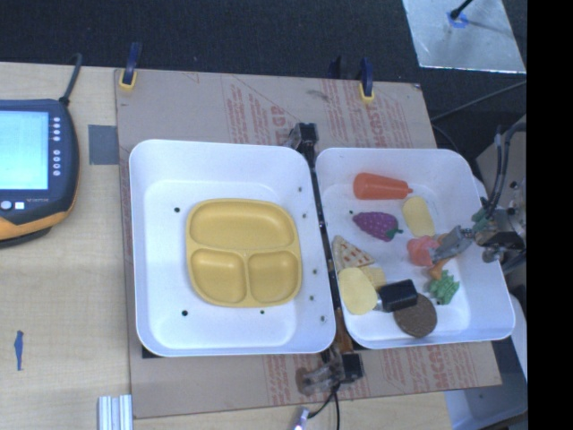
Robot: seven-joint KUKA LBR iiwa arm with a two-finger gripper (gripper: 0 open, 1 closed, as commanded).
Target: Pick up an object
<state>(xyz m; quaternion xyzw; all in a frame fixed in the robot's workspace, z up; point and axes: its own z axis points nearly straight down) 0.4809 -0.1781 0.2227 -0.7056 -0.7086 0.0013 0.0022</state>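
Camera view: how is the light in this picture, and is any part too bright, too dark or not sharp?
Camera view: the light is even and soft; the white left bin is bright, nearly washed out at its wall; the yellow tray casts only a faint shadow; the floor at the top is very dark; the gripper at the right bin looks small and blurred.

End effector at the table's right edge

The end effector [457,238] reaches in low from the right edge of the table, its dark wrist and cables bunched behind it; finger state is unclear.
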